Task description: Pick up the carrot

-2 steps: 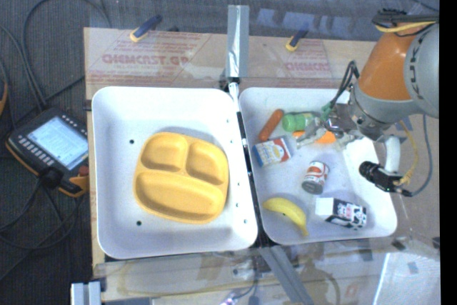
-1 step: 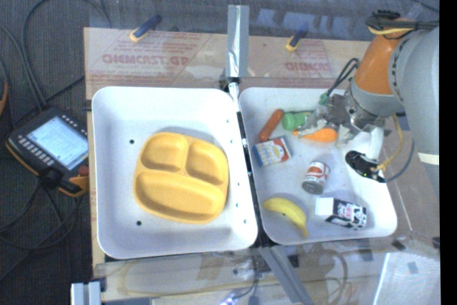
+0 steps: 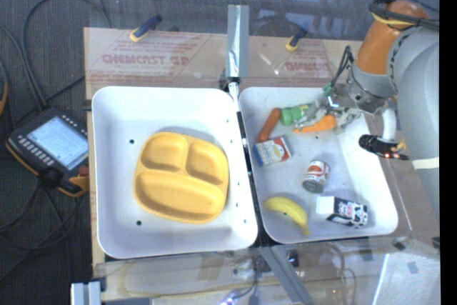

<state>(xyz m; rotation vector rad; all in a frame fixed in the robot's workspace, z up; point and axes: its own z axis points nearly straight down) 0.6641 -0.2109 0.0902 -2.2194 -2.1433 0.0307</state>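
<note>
The carrot (image 3: 316, 126) is a short orange piece lying nearly level in the upper part of the right bin (image 3: 378, 189). A green item (image 3: 293, 114) touches its left end. My gripper (image 3: 335, 111) reaches in from the right, low over the carrot's right end, and covers part of it. I cannot make out whether the carrot is in its grasp. The orange band of the arm (image 3: 378, 46) rises behind it.
A red-orange stick (image 3: 269, 123), a small carton (image 3: 272, 151), a can (image 3: 315, 176), a banana (image 3: 288, 211) and a black-and-white box (image 3: 344, 211) share the right bin. A yellow divided tray (image 3: 183, 176) lies in the left bin (image 3: 114, 153). A pendant (image 3: 50, 146) sits at far left.
</note>
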